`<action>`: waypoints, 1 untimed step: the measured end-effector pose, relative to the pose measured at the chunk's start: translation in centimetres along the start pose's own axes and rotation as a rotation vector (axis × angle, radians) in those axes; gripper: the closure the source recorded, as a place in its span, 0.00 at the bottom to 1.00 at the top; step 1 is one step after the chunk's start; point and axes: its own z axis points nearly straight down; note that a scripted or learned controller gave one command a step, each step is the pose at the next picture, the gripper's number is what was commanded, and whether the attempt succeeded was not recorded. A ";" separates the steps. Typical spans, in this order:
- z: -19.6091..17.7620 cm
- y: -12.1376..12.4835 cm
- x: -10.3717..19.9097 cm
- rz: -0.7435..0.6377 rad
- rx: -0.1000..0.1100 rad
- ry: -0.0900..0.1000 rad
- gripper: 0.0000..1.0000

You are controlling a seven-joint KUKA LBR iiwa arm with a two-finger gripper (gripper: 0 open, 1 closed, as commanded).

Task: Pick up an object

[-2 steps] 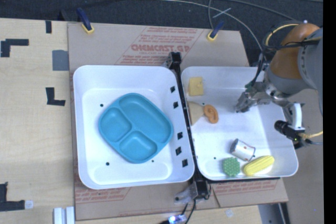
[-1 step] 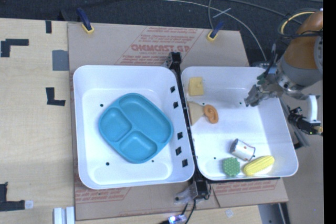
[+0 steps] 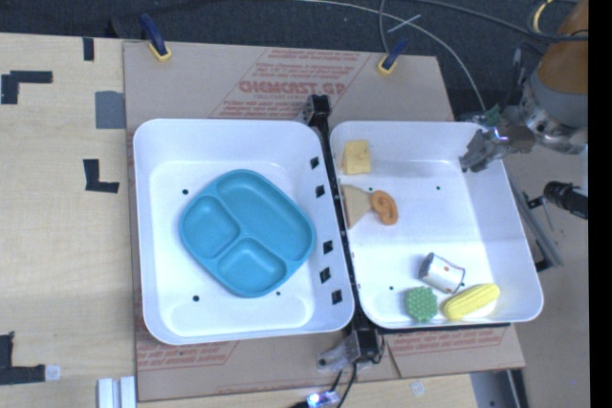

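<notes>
Objects to pick: five small things lie in the right bin (image 3: 497, 234), and none is chosen yet by the task sentence.
Camera view, right bin: a yellow cube (image 3: 357, 157) lies near the back left corner; a tan wedge (image 3: 354, 204) touches the left wall; an orange curl (image 3: 384, 206) lies just beside the wedge.
Camera view, front of right bin: a grey-white cylinder (image 3: 442, 272), a green ball (image 3: 420, 303) and a yellow corn (image 3: 471, 300) lie close together, the ball and the corn almost touching.
Camera view, left bin (image 3: 153, 205): it holds a blue tray (image 3: 247, 231) with three compartments.
Claw (image 3: 478, 154): it hangs over the back right edge of the right bin, at the end of the arm (image 3: 559, 86) that reaches in from the right. Nothing is seen between its fingers; whether they are spread or closed I cannot tell, it is too small and dark.
Step in hand: I judge it is the approach, before any grasp.
Position relative to claw: the cube and the curl are to its left across the bin; the group of three is toward the front, well apart from it.
Next move: it calls for travel over one object, then a descent with the fingers on both sides. The crowded front group seems more difficult than the lone cube.
Tabletop (image 3: 57, 205): it carries both bins on a cardboard sheet.
</notes>
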 end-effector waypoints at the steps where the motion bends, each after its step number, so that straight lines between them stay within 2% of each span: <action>1: -5.4 0.1 0.0 0.000 -0.001 0.000 1.00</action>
